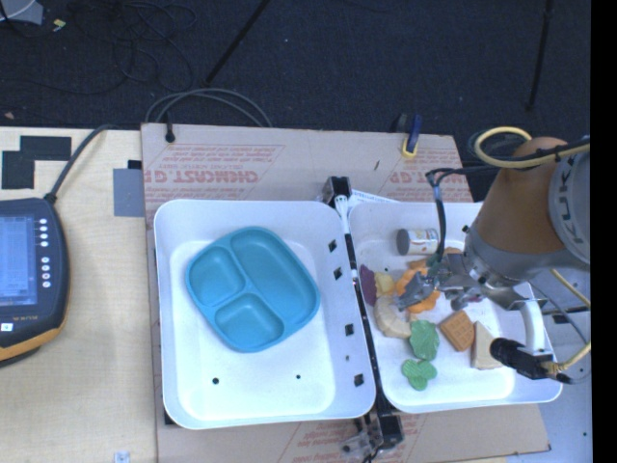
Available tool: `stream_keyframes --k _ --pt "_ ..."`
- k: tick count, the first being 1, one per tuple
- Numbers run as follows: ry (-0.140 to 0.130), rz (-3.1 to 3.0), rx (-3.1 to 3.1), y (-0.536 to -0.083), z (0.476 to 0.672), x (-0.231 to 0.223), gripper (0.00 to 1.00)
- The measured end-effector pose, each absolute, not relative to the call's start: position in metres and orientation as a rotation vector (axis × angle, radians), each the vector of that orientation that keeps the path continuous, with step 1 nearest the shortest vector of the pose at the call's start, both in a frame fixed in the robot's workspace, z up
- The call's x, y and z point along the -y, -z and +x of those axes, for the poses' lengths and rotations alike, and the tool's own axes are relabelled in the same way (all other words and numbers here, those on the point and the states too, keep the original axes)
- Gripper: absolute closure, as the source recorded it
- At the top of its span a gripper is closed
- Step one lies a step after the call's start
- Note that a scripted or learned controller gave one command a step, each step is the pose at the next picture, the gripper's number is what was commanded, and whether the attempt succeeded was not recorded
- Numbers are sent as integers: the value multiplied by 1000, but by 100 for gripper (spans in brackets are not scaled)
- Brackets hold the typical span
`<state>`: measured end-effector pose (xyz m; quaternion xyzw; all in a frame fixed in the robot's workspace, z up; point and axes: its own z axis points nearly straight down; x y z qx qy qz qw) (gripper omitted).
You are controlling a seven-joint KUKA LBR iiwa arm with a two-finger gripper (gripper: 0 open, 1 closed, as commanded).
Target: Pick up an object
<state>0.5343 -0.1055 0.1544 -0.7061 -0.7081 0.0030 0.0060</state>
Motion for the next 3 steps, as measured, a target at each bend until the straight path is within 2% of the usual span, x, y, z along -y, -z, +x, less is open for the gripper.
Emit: stream_keyframes --k 1,2,3 --pt "4 -2221 2229 -85 618 86 0" --pt "-5 -2222 2217 -88 603 115 0" --pt "-3 -2219 2221 -88 644 114 0"
